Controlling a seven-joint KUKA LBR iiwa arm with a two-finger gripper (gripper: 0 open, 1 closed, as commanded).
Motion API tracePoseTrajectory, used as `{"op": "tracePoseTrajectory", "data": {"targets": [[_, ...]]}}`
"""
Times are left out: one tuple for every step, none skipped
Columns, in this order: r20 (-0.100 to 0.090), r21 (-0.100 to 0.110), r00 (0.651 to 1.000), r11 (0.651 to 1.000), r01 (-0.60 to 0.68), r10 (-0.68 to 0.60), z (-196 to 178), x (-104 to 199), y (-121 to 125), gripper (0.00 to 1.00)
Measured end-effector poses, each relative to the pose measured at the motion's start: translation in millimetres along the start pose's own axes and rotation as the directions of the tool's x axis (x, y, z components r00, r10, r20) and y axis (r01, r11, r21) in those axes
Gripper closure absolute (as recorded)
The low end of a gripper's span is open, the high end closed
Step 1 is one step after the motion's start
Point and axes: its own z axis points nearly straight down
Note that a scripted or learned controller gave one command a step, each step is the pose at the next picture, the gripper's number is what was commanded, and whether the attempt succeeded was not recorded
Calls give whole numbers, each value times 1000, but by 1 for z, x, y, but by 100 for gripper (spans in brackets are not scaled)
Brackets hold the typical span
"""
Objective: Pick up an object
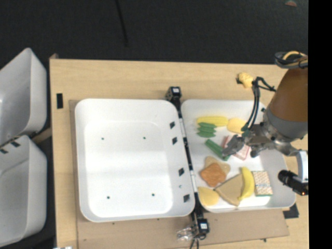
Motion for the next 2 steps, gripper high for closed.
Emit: {"op": "tracePoseTrajectory", "data": {"targets": [[-2, 9, 1000, 1000, 2, -2, 101, 39, 1, 0], [2, -9, 1000, 1000, 2, -2, 121, 29, 75, 0]]}}
